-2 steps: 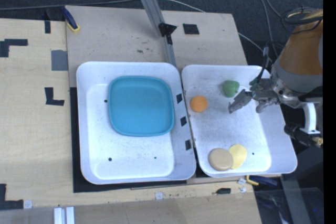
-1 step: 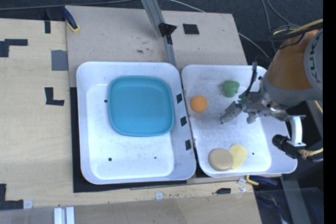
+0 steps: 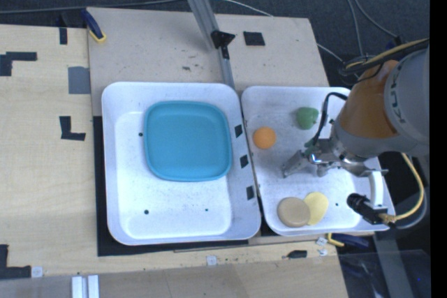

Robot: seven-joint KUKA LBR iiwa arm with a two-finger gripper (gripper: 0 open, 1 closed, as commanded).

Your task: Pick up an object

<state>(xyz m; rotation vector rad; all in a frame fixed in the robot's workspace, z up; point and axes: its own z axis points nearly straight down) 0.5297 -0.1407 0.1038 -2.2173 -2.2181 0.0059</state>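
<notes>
Gripper [image 3: 297, 162]: fingers spread, holding nothing, over the right bin [image 3: 279, 100].
Risk: closing between orange ball [image 3: 264, 138] and green ball [image 3: 306, 117] grasps nothing.

Both white bins [image 3: 115, 171] appear to be smooth plastic with a dull sheen, scuffed and speckled with dark marks. A smooth, slightly glossy plastic finish is noted on the blue plate [image 3: 187, 140]. The bench top [image 3: 42, 150] looks like matt pale wood. The slanted pole [image 3: 199, 0] reads as brushed metal.
</notes>
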